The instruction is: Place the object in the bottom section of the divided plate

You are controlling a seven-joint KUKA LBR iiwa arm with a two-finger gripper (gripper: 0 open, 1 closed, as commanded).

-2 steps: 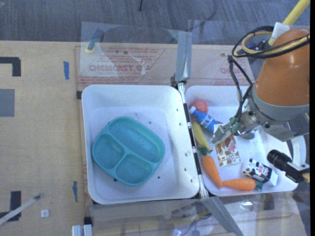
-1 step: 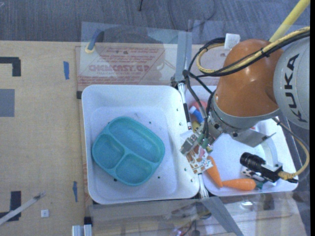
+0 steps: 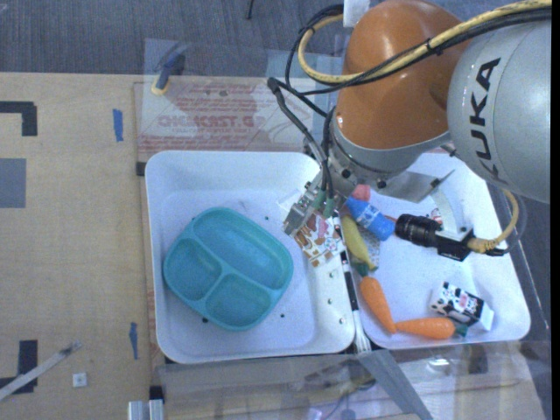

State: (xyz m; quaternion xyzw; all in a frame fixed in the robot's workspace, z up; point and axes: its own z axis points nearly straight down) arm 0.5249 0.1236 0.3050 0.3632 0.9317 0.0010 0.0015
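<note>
Pincer (image 3: 308, 213) at the divide: I hang low over the shared wall between the left bin (image 3: 175, 182) and the right bin (image 3: 507, 269), my arm reaching in from the view's right. Whether my pincer is open or closed, I cannot tell; my own wrist hides most of it, and nothing shows plainly held. A small printed packet (image 3: 321, 237) lies just under and touching the tip, on the left bin's right edge, and I judge this to be the object meant, though I cannot say that I have it. Its outline is too jumbled to give a sure long axis. A blue bottle (image 3: 372, 220) and a yellow piece (image 3: 356, 245) crowd just beside it on the right-bin side, with a carrot (image 3: 377, 302) lower down. The teal plate (image 3: 229, 268) sits in the middle of the left bin, apart from the packet, toward the view's left and somewhat lower. It is turned at a slant, one large hollow along its upper side and two smaller ones below. The bottom section (image 3: 238, 301), as I read it, is the hollow nearest the view's lower edge. The coming move, then, turns on one line: from the packet leftward and downward in the view, across bare bin floor, past the plate's near rim. A loose hold could drop the packet short.
</note>
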